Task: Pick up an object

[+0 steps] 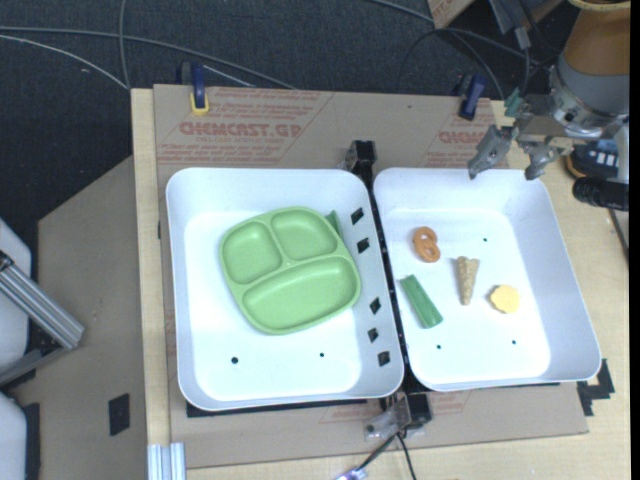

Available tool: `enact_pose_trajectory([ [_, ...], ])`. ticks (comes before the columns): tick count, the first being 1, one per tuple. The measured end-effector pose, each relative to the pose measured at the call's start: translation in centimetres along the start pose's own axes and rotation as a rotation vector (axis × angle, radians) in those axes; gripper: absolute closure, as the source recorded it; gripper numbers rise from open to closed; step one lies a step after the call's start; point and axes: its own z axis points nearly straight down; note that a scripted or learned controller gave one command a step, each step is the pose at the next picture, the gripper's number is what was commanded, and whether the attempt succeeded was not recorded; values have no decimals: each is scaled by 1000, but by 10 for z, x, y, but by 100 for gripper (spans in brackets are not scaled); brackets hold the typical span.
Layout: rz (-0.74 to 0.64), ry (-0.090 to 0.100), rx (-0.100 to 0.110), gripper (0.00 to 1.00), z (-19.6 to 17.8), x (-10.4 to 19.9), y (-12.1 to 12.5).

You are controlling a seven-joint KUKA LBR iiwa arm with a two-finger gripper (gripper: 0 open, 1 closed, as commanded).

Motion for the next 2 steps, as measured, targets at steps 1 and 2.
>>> enact_pose_trajectory([
  [1,-3,-2,-14,0,-8,1,2],
  [2,-3,-1,-7,0,48,5,-6],
])
